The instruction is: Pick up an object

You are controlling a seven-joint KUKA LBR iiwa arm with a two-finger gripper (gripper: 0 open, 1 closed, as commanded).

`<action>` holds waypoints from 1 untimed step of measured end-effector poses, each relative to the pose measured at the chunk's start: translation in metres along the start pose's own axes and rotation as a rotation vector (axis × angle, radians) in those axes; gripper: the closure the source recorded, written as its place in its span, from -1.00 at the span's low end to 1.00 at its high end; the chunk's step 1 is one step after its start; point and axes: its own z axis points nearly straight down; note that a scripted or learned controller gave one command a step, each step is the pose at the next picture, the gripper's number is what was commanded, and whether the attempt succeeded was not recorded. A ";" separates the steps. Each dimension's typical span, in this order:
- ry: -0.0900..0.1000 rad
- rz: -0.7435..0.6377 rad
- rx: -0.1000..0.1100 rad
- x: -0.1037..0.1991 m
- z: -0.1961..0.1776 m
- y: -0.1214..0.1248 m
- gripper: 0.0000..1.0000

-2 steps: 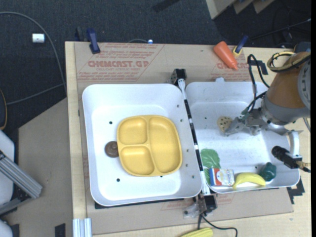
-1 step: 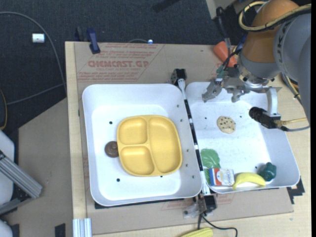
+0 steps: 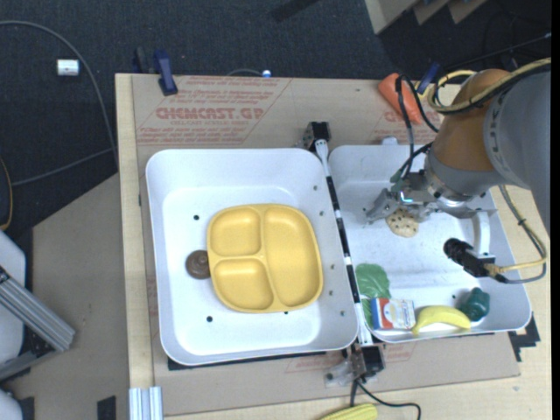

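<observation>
Currently the gripper (image 3: 398, 204) is lowered into the right bin (image 3: 516, 309), just above a speckled cookie (image 3: 403, 225); whether anything is clamped cannot be told. Near the bin's front wall a green leaf (image 3: 371, 280), a small carton (image 3: 391, 314), a banana (image 3: 443, 319) and a dark green object (image 3: 475, 304) are seen. In the left bin (image 3: 166, 234), a yellow divided plate (image 3: 263, 257) is flanked by a brown disc (image 3: 198, 264).
</observation>
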 end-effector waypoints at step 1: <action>-0.002 -0.001 -0.002 -0.045 0.001 0.038 -1.00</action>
